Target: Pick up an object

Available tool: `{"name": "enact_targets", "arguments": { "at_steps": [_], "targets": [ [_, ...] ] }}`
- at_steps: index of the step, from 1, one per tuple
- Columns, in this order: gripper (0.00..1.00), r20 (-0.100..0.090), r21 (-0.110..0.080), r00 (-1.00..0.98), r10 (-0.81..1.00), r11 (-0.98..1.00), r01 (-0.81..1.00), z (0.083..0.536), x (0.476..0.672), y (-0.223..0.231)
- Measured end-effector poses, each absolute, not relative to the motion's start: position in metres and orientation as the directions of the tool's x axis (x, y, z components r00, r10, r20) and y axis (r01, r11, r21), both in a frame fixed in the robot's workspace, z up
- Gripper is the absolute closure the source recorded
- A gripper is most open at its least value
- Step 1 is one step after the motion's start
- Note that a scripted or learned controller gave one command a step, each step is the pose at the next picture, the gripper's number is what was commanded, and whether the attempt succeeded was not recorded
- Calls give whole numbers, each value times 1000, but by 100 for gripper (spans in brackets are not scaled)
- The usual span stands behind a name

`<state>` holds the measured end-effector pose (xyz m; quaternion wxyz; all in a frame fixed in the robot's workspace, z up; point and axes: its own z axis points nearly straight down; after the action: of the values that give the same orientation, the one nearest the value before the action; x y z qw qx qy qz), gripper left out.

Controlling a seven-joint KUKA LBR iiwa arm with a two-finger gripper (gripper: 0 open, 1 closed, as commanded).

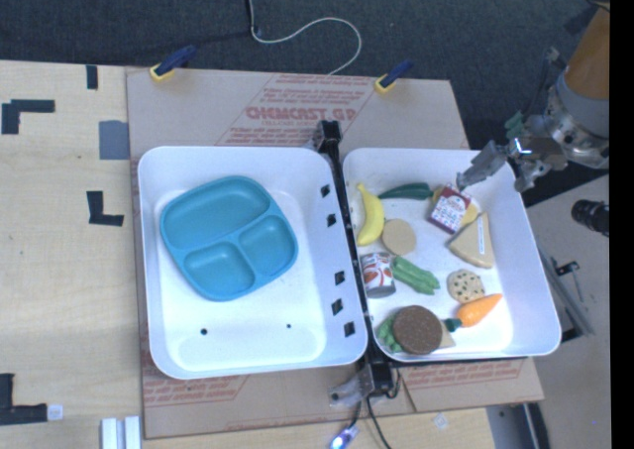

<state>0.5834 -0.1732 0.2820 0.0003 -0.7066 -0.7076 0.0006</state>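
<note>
The right bin [530, 269] holds several toy foods: a yellow banana [370, 216], a green pepper [405, 191], a red carton [449, 209], a cheese wedge [475, 241], a tan round cracker [399, 237], a small can [377, 275], a green pod [416, 276], a cookie [465, 285], a carrot [478, 309] and a burger [417, 330]. My gripper [498, 165] hangs over the bin's far right corner, just above and to the right of the red carton. Nothing shows between its fingers.
The left bin [158, 269] holds a blue divided plate [229, 236]. A black divider with clips [340, 239] runs between the bins. Two clamps [172, 62] pin the cardboard sheet at the back. A white cable [297, 31] loops behind.
</note>
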Motion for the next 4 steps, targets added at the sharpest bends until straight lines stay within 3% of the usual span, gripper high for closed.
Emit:
{"name": "enact_targets", "arguments": {
  "at_steps": [1, 2, 3, 4],
  "targets": [
    [0, 0, 9, -7, 1000, 7, 1000, 373, 569, -121],
    [0, 2, 11, -12, 1000, 12, 1000, 482, 530, -40],
    [100, -1, 0, -2, 1000, 2, 1000, 485, 531, -45],
    [100, -2, 0, -3, 1000, 3, 1000, 494, 531, -45]
  ]
}}
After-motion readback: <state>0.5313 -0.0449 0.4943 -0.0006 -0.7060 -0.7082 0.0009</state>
